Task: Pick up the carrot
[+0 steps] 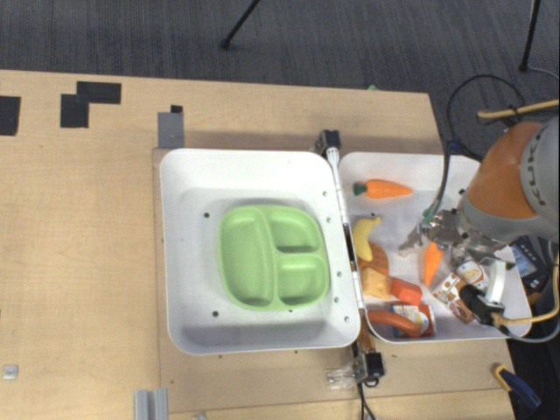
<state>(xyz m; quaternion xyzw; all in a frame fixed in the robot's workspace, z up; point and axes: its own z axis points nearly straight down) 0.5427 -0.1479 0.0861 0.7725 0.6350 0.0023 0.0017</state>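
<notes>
Carrot [386,189]: one whole piece, orange with a green top, lying on its side in the upper part of the right bin [455,163], upper right of the frame; a second, smaller orange piece [430,263], also carrot-like, sits at my claw [435,245], middle right of the frame; count of orange carrot-shaped items, two.

Claw: mine, lowered into the right bin from the right edge of the frame; metal fingers [414,237] spread around the top of the small orange piece; whether they grip it or merely stand over it I cannot tell; I judge this the approach or closing step, since the arm is angled down to reach the bin floor.

Nearest neighbours: one yellow banana [364,235] just left of the claw; one tan piece [374,283] and one red-orange piece [404,292] below it; one red sausage-like item [401,323] at the lower rim; one printed packet [457,289] lower right; items crowd the lower left, likely as tipped in, so a clean closure is at risk there.

Further out: left bin [184,261], one, holding one green divided plate [273,255], centre of the frame; bins total, two, side by side on the wooden bench [79,261].
</notes>
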